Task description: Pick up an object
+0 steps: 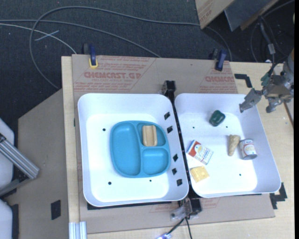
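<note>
Where the left bin (88, 140) sat, a blue divided plate (126, 151) held a tan block (149, 135); the right bin (261, 163) held a packet (199, 152), yellow piece (199, 174), green object (217, 118), tan lump (232, 144), and can (248, 149); tool (259, 103) released, empty, above bin's far right corner.

- A brown board (140, 70) with red lettering lies under both bins.
- Two blue clamps (93, 55) grip its far edge.
- Grey cables (51, 18) loop across the dark floor (28, 65).
- A cardboard box (210, 10) sits at the top.
</note>
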